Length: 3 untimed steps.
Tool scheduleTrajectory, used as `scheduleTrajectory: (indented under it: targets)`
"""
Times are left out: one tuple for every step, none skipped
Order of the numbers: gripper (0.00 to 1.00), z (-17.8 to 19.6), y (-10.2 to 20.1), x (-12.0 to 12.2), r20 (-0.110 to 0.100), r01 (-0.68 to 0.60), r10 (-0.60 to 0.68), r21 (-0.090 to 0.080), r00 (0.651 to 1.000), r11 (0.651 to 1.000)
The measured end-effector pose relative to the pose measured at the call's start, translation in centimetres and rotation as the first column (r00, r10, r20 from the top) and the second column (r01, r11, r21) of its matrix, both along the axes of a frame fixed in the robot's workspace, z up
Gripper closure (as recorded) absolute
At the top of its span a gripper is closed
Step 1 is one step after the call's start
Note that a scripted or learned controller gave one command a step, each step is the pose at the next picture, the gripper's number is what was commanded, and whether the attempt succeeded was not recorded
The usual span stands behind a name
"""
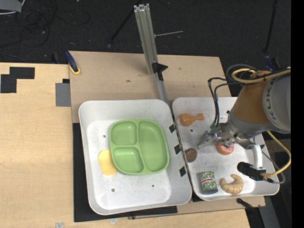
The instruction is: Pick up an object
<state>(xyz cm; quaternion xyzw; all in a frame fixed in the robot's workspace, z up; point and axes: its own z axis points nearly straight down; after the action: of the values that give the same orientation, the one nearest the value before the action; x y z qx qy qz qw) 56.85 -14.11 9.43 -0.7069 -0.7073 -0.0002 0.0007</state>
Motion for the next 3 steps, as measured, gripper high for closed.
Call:
scheduleTrajectory:
  targets:
    - [0.00, -0.1, -0.2, 0.3, 0.008, 0.003, -0.003, -0.003, 1.000, 1.000]
    - [1.00, 1.3, -0.8, 0.5, 0.021, 0.009, -0.008, -0.017, 1.000, 1.000]
    - [1.00, 7.6, -0.7, 0.6, 0.003, 0.000, 0.000, -0.001, 1.000, 1.000]
